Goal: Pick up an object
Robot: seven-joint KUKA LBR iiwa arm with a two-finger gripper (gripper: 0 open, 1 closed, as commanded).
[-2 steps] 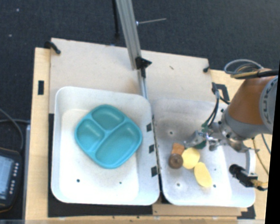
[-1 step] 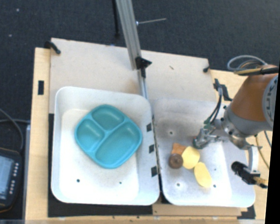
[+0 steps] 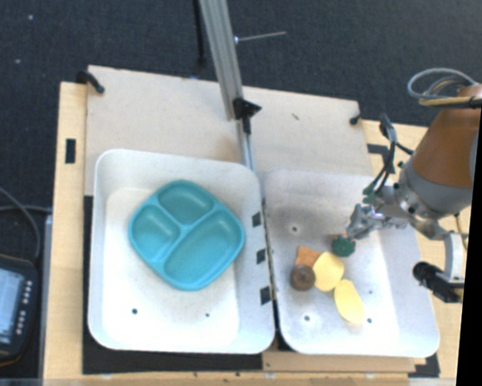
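The bench carries two shallow white plastic bins, side by side. The left bin [image 3: 112, 303] holds one item: a turquoise plastic plate [image 3: 187, 234] with three compartments, lying flat near the bin's centre.

The right bin [image 3: 398, 322] holds five small items, grouped in its middle:
- one dark green round object [image 3: 343, 245], uppermost in the group;
- one orange block [image 3: 305, 256], partly covered by its neighbours;
- one brown ring-shaped piece [image 3: 302, 277], resembling a doughnut, touching the orange block from below;
- two pale yellow rounded pieces, the upper one [image 3: 328, 271] touching the brown ring's right side, the lower one [image 3: 349, 301] just beside it, toward the bin's near right.

The lower yellow piece is oval. Its long axis runs diagonally, from upper left to lower right in the camera view. The upper yellow piece is more compact and shows no clear long axis. The green object is round and has no readable direction.

The grey arm with the orange band enters from the right, above the right bin. The two-finger gripper [image 3: 358, 229] sits over the bin floor, pointing down and to the left, with its tip just above and right of the green object, very near or touching it. At this size it cannot be told whether the jaws are open or closed, or whether they grip anything.
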